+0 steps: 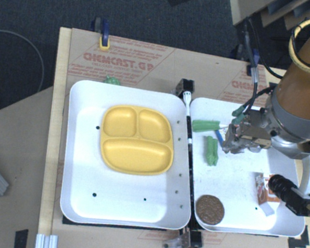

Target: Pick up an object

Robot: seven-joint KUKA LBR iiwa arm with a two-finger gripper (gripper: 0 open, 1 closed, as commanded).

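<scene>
1. I see the left bin (80,155) mostly taken by a yellow divided plate (137,139); bare floor runs along its near and left edges.
2. In the right bin (233,217), two green pieces (208,136) lie near the divider, just beside the hand (234,143).
3. A brown disc (210,209) blocks the near corner.
4. I see open floor mid-bin, between disc and hand.

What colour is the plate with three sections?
Yellow. The divided plate shows clearly in the camera view, lying in the left bin.
</scene>
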